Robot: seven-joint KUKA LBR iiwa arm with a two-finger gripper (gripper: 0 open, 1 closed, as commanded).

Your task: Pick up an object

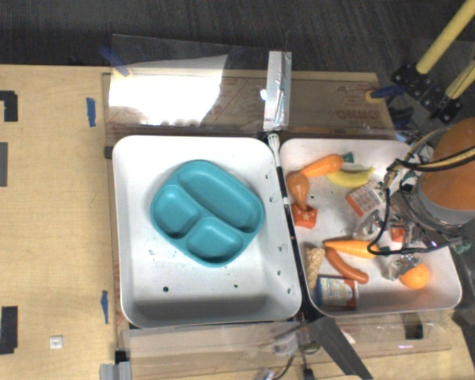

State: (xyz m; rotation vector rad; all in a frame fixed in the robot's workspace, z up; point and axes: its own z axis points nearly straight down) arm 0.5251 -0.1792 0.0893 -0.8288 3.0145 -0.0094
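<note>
Two shallow white bins are sitting side by side on the bench; the left bin (134, 291) is taking up the middle of the frame, and the right bin (447, 295) is lying at the lower right. A teal divided plate (207, 211) is resting in the left bin, tilted a little, with its three compartments facing up.

The right bin is holding a scatter of toy food. An orange carrot (321, 165) is lying near its upper left corner, just beside a brownish pear-shaped piece (299, 187); a yellow banana (350, 177) is lying to the right of the carrot, touching or nearly touching its tip. A small red-orange block (305, 216) is sitting below the brownish piece, against the left wall. A second carrot (350, 248) is stretching across the middle of the bin, and a reddish sausage (345, 267) is lying just below it. A small can (336, 291) is lying on its side near the bottom wall. A red-and-white packet (365, 199) is sitting right of centre, and a small orange fruit (414, 276) is resting near the lower right corner.

The arm is reaching in from the right edge, its orange band (459, 169) hanging over the bin's right side; the gripper (392, 240) is hanging low among the objects, wrapped in dark cables, between the second carrot's right end and the orange fruit. Whether it is open or closed, or gripping anything, I cannot tell; the cables and the wrist are hiding that part.
</note>
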